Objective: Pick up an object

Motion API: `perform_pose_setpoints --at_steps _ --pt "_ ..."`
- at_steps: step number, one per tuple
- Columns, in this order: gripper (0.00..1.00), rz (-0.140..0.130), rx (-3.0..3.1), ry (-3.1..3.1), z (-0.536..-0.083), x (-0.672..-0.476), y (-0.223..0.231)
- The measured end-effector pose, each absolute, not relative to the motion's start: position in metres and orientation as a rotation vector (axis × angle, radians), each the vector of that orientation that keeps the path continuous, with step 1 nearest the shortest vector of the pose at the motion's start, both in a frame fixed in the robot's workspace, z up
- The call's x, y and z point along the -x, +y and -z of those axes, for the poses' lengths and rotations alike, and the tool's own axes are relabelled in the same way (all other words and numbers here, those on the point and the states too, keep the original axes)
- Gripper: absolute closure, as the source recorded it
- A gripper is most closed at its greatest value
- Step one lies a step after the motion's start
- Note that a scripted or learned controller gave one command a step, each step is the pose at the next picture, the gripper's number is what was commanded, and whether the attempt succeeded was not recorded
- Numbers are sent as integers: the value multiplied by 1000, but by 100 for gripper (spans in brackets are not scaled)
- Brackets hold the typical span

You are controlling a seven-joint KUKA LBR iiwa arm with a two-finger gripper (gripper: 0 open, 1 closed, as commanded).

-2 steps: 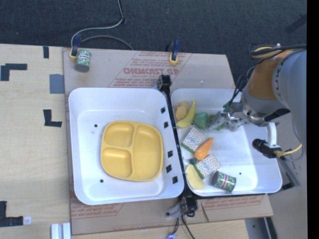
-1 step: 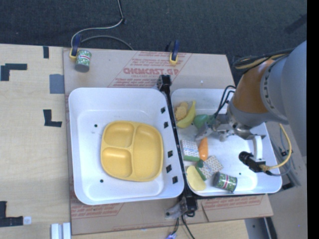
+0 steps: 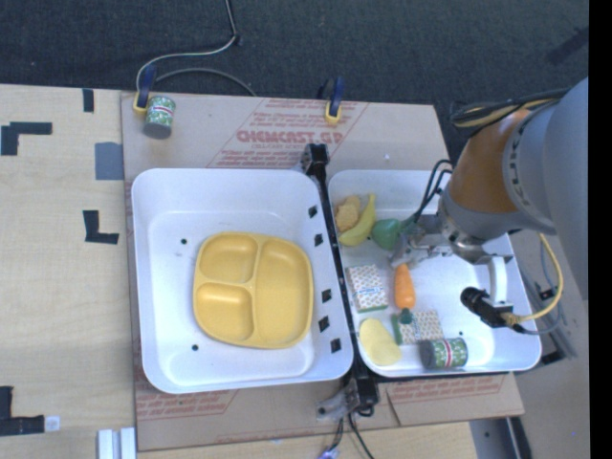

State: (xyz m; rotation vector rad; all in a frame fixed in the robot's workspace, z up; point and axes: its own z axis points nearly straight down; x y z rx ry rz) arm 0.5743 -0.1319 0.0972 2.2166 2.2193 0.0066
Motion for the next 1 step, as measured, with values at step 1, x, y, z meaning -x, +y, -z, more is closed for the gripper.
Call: perform_pose_setpoints --at_steps 1 --pt "100 0 -2219 2225 -184 -530 -55"
